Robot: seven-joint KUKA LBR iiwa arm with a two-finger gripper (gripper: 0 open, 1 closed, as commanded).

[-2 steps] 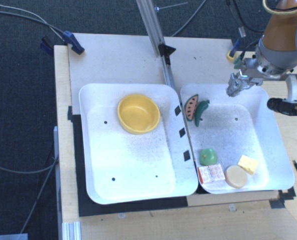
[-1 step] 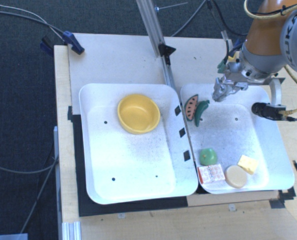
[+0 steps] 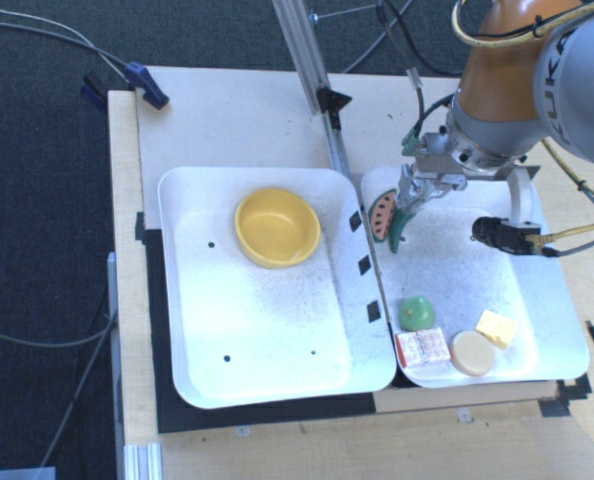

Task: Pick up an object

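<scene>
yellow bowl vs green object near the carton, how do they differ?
The yellow bowl is much larger than the green object. The bowl is open and hollow; the green object looks like a small rounded lump. The bowl sits alone in the left bin; the green object lies in the right bin, close to the red-and-white carton. Both rest untouched by the gripper.

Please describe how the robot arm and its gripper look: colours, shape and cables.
The arm is grey and rounded, with a glossy orange band above the wrist. Black and yellowish cables loop around it. The gripper is a small metallic assembly with thin, dark fingers.
</scene>
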